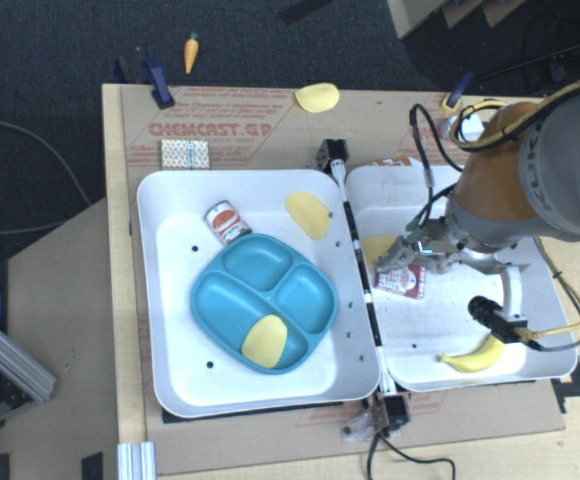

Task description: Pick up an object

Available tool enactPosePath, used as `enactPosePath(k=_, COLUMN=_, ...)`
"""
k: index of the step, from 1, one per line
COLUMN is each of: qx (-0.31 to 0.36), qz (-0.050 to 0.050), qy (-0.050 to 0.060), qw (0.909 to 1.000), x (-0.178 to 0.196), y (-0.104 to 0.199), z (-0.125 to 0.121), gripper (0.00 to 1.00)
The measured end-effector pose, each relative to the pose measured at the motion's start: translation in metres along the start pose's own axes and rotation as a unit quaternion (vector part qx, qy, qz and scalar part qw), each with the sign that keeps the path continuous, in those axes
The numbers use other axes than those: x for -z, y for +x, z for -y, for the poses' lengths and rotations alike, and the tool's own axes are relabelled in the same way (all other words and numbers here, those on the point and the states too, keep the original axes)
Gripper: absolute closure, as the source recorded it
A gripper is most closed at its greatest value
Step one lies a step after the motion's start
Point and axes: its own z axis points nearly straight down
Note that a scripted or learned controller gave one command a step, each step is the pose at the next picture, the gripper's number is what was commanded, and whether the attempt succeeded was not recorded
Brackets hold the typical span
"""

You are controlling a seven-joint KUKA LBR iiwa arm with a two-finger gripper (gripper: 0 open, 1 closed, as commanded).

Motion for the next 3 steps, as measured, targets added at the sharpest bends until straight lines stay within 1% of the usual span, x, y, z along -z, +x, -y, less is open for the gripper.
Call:
enactPosePath(k=1, qx=-0.001, qz=0.001, qy=-0.003, qw=1.0000, x=0.011, y=0.000, z=-0.001, gripper=1.00)
enactPosePath(k=2, qx=-0.001, qz=0.001, qy=-0.003, qw=1.0000, x=0.011, y=-0.001, z=-0.001, gripper=0.00)
enactPosePath(k=3, qx=-0.001, qz=0.000, qy=0.003, qw=1.0000, x=-0.004, y=0.003, z=0.000, gripper=0.00)
